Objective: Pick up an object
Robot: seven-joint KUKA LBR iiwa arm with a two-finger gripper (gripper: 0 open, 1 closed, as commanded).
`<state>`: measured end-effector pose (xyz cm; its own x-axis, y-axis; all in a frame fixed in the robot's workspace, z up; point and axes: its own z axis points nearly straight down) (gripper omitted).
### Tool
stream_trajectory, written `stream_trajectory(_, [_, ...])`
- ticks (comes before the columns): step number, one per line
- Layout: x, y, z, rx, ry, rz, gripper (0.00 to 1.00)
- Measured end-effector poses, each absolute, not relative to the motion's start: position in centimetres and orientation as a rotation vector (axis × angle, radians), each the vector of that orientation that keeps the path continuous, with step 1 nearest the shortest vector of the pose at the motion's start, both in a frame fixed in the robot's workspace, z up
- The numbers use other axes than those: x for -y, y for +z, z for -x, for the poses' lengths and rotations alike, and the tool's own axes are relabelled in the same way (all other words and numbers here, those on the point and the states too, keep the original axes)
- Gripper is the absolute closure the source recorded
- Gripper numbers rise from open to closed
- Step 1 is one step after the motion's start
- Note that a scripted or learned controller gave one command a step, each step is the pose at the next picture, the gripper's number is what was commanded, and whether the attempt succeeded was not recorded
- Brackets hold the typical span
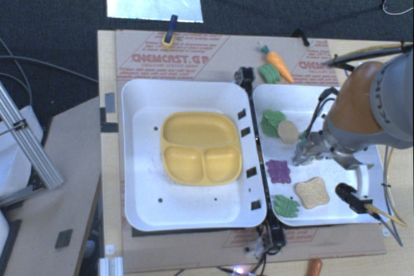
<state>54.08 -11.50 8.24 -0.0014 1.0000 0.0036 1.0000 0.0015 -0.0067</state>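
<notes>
My gripper (304, 153) hangs low over the middle of the right bin (304, 95), reaching in from the right under the grey and orange arm. Just left of it and up lies a green leafy piece (272, 119) with a tan round piece (288, 132) against it. A purple piece (279, 170) lies below and left of the gripper. A slice of toast (312, 192) rests below it, with a second green leafy piece (285, 205) in the near left corner. I see nothing between the fingers.
The left bin (139, 139) holds a yellow divided tray (200, 147). A toy carrot (279, 64) with a green piece (269, 74) lies on the cardboard behind the right bin. A bar with black clips runs between the bins.
</notes>
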Motion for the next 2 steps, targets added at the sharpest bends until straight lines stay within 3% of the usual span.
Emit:
stream_trajectory(1, [11.8,9.5,-54.5,2.224,-0.003,2.221,1.0])
stream_trajectory(2, [20.1,15.2,-56.0,2.224,-0.002,2.234,1.0])
